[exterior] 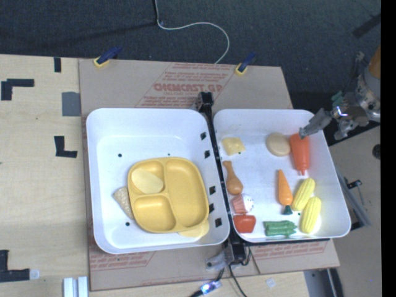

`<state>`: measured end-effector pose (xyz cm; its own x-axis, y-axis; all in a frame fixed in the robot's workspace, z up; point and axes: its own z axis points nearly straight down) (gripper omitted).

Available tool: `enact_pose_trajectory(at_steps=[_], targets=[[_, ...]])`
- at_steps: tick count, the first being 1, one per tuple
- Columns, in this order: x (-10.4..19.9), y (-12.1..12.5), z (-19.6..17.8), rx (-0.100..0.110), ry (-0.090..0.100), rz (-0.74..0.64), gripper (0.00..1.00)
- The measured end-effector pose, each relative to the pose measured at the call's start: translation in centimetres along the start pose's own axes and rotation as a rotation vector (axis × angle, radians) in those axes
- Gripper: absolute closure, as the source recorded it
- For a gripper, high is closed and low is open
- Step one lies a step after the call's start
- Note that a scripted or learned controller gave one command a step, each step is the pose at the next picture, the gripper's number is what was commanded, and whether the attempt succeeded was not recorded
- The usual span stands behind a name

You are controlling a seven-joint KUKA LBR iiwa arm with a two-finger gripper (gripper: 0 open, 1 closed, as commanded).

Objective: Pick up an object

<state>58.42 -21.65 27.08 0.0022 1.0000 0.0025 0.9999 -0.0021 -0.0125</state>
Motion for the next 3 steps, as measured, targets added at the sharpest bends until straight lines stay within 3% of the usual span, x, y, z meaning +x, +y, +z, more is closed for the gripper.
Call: enact_pose_trajectory(at_steps=[1,3], targets=[[0.0,0.2,-0.7,-0.011,-0.003,-0.003,0.00],[0.0,-0.3,10.4,-0.005,-0.001,-0.004,0.00]])
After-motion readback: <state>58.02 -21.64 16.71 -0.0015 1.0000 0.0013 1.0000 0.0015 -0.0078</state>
